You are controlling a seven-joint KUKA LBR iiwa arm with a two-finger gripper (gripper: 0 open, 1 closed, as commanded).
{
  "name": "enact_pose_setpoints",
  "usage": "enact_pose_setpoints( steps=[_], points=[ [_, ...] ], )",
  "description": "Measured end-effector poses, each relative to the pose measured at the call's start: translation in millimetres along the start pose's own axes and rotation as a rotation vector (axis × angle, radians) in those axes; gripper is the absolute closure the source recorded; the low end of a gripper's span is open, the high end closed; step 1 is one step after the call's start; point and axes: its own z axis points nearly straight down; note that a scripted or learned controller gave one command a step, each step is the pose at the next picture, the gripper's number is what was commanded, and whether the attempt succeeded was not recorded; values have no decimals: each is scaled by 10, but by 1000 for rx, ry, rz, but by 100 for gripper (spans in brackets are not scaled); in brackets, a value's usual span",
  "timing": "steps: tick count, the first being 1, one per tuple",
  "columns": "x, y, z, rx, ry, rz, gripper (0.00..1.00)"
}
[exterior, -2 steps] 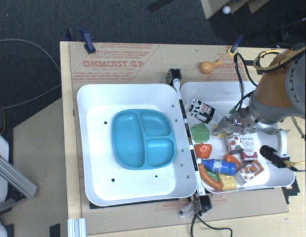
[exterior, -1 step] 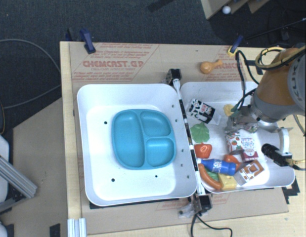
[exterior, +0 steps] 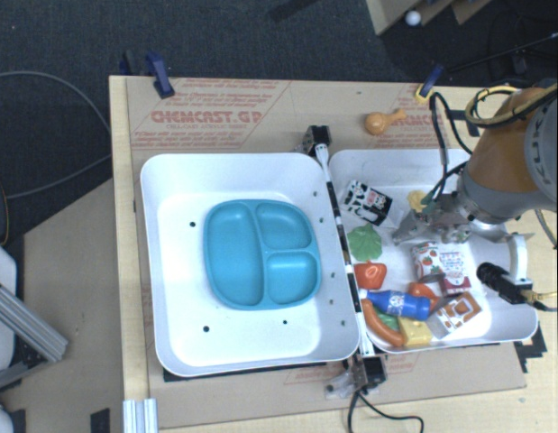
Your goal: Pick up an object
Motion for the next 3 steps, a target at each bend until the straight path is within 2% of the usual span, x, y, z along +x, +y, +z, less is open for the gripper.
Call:
enact_pose_setpoints(
  steps=[1, 2, 3],
  points=[
    [58, -344, 104, 2, 0, 0, 0],
    [59, -338, 4, 0, 0, 1, 100],
    [755, -239, -903, -1, 0, -2, 100]
  ],
)
